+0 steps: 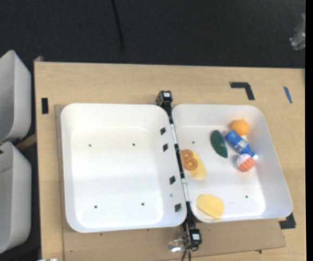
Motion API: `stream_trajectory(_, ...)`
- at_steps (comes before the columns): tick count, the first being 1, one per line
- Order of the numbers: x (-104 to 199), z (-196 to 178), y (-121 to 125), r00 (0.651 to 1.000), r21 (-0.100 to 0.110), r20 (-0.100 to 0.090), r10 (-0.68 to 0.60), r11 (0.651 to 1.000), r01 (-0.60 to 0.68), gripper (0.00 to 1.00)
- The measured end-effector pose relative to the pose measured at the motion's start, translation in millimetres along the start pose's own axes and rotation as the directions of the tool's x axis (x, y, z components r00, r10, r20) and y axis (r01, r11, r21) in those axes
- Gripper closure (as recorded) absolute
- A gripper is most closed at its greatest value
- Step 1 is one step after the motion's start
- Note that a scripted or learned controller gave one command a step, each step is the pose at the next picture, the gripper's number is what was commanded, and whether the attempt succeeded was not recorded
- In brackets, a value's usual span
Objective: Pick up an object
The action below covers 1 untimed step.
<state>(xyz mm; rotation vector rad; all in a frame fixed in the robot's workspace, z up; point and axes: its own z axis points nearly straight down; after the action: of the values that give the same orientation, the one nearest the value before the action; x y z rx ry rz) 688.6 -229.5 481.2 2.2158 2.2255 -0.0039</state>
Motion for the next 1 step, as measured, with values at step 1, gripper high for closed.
stream_trajectory(1, -0.1, 12.7, -0.1, 1.000, -0.002, 0.001, 0.001, 1.000, -0.001, 1.00)
